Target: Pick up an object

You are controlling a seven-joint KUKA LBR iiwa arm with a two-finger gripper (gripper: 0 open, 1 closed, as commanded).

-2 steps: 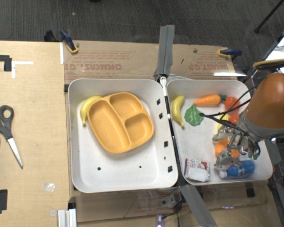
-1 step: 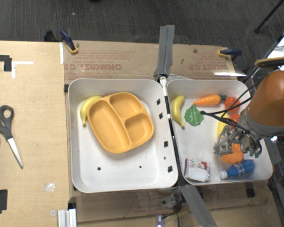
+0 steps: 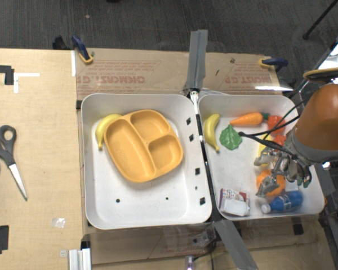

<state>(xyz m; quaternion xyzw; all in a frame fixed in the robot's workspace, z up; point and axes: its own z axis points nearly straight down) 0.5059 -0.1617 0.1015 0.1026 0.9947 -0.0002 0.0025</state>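
Observation:
My gripper [image 3: 268,176] reaches into the right bin [image 3: 236,103] from the right, low over its right side. Its fingers hang over an orange item [image 3: 265,180] and just above a blue bottle [image 3: 286,202]. Further left in the same bin lie a yellow banana [image 3: 212,131], a green leafy toy [image 3: 230,138], an orange carrot [image 3: 247,118] and a small white and red packet [image 3: 234,202]. Cables and the wrist hide part of the bin's right side.
The left bin [image 3: 101,201] holds a yellow divided plate [image 3: 143,145] with a second banana [image 3: 104,127] tucked at its upper left edge. Scissors [image 3: 8,156] lie on the wooden bench to the far left. A grey strip [image 3: 197,61] runs between the bins at the back.

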